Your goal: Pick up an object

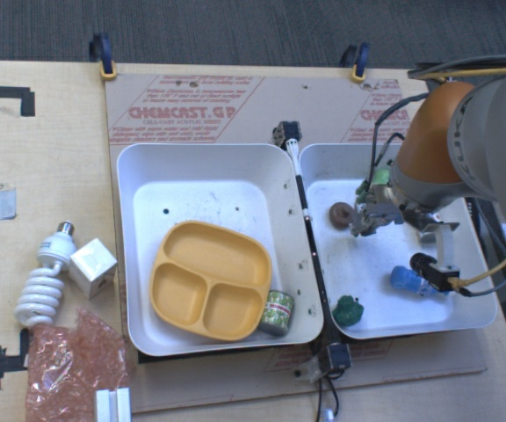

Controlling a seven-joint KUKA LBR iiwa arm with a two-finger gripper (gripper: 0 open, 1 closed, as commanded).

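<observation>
In the right bin, the gripper hangs low over the white floor — whether it is released or clenched I cannot tell. The small brown disc lies just beside it on the side toward the left bin, so a short sideways shift looks needed.

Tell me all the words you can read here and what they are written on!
"CHEMCAST G P": big red letters on the brown sheet behind the bins.
The red print repeats at that sheet's right end, cut off by the arm.
Smaller red lines around the big letters: too blurred to read.
Small can label: too small to read.
</observation>
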